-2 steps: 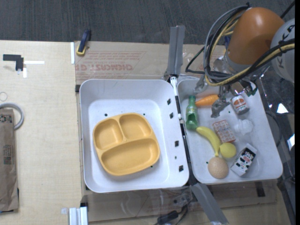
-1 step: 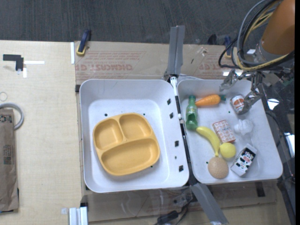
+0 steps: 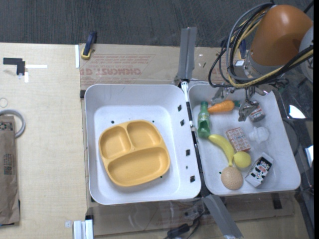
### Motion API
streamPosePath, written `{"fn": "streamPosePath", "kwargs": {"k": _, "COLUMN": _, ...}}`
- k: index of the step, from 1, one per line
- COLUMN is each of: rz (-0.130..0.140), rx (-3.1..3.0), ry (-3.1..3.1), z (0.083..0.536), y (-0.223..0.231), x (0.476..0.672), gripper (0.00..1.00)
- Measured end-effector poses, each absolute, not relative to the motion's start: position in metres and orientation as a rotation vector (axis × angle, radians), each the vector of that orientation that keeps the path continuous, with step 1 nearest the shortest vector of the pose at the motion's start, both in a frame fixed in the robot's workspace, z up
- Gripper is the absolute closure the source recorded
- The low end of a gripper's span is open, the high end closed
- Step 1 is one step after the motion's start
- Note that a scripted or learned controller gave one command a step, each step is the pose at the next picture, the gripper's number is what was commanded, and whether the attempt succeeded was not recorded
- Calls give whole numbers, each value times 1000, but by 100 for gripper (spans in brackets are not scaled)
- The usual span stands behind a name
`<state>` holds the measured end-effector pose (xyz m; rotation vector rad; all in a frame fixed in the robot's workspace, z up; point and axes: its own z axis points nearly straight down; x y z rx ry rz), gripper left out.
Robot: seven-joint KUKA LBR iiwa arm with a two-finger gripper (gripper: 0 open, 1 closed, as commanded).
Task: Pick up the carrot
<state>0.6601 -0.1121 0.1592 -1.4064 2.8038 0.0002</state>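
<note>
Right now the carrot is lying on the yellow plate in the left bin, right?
Not quite. The camera view shows the carrot lying in the right bin, beside the green bottle. The yellow plate is in the left bin.

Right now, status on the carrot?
Tool above right bin's far end. Carrot lying there, not gripped. Green bottle close beside it.

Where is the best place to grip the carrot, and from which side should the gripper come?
Probably the carrot's thick middle, coming from above with the fingers across its width. It lies flat, roughly left-right, with the green bottle near its left tip, so the middle looks freest.
</note>
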Motion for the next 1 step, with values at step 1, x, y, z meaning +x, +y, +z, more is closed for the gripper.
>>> {"fn": "streamPosePath", "kwargs": {"k": 1, "rz": -2, "rx": -1614, "ry": 2688, "z": 294, "y": -151, "x": 660, "gripper": 0}}
